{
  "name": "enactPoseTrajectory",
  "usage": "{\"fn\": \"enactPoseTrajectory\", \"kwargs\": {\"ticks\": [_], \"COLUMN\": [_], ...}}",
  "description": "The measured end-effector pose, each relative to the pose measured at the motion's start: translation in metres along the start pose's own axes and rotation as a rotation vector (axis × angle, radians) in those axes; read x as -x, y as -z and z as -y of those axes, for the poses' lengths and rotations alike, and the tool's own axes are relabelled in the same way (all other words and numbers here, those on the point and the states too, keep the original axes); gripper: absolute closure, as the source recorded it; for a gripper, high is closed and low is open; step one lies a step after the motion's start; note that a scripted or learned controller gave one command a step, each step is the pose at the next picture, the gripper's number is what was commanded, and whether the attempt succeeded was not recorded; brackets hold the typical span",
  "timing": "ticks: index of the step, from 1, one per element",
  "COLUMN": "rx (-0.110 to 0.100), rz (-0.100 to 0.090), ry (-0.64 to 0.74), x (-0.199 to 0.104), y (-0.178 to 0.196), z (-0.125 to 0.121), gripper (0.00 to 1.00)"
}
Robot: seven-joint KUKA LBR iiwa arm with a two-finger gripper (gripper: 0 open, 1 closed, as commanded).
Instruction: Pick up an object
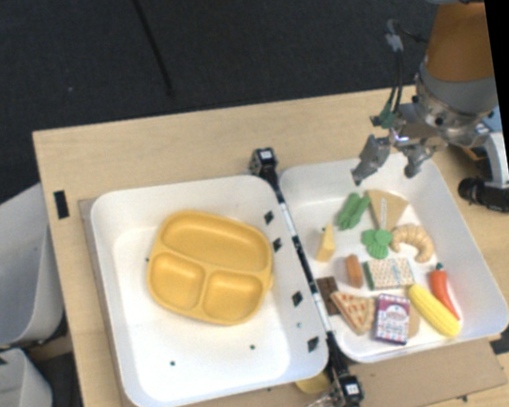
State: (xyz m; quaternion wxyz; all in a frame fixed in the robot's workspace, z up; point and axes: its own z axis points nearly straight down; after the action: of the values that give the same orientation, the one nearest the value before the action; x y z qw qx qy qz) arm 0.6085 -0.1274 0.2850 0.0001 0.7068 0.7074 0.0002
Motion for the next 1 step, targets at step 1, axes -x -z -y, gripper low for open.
{"fn": "enactPoseTrajectory", "kwargs": {"ticks": [1], "rx": [0.002], "rz": [0.001], "ry": [0.002], "x": [0.0009], "y": [0.0107], "z": [-0.0007], "gripper": [1.0]}}
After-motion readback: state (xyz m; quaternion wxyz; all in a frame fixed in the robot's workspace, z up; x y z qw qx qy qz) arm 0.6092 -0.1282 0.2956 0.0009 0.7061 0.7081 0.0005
